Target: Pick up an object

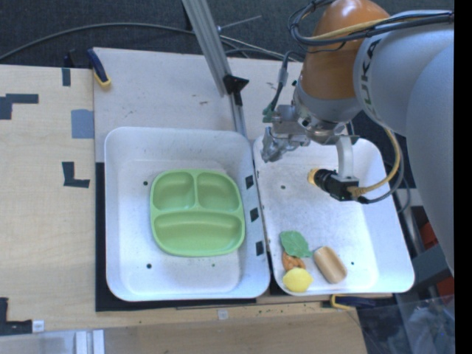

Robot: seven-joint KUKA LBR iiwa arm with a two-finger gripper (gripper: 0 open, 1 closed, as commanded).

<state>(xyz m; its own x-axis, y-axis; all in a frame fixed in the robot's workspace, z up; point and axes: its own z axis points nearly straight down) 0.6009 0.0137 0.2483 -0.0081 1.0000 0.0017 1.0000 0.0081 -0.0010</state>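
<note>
Near edge of right bin: yellow lemon-like toy [296, 279] lies closest to the camera, touching an orange carrot-like piece [292, 261] with a green leaf [295, 243] just above it, and a tan bread-roll shape [330, 264] just beside them on the right.
Left bin [118, 198]: holds a green divided plate [197, 212], lying flat near its middle.
Right bin [383, 271]: its far half is bare but for the arm's tooling over it.
Gripper [274, 148]: hangs over the far left corner of the right bin, close to the wall shared with the left bin, well apart from the toy cluster.
Jaws: too small and dark against the bin to tell whether they are spread or closed; nothing is visible between them.
Step in hand: likely approach, nothing grasped yet.
Next move: probably calls for travel toward the near edge, then a descent onto one toy; the bread-roll shape stands a little freer than the touching pieces.
</note>
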